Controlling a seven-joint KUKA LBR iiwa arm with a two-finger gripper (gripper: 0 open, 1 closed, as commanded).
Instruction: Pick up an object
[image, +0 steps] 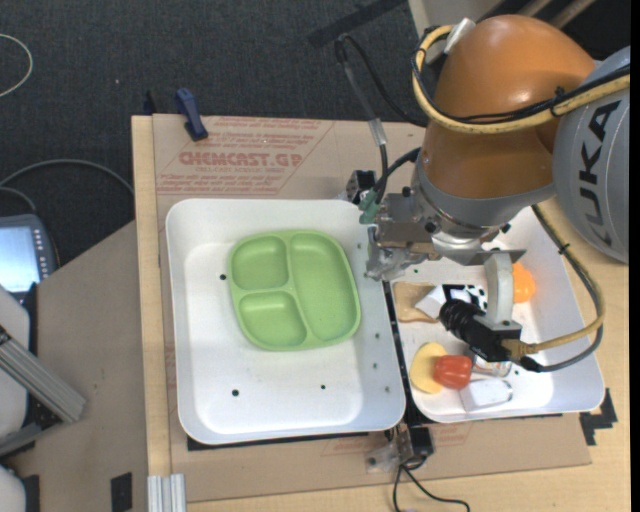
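Objects (455, 370) are sitting loose in the right bin (570, 395) as the arm (490, 120) is hanging over it. Tool (385, 262) state cannot be told; nothing is looking lifted yet.

Brown bench (250, 155) bears two white bins (200, 380)

a pale green divided plate (295, 290) lies in the white left bin (200, 400). in the white right bin (570, 390), near its front edge, a red piece (452, 370) sits on a yellow one (426, 362); an orange thing (523, 284) lies toward the right edge. the arm (500, 90) is orange and grey.
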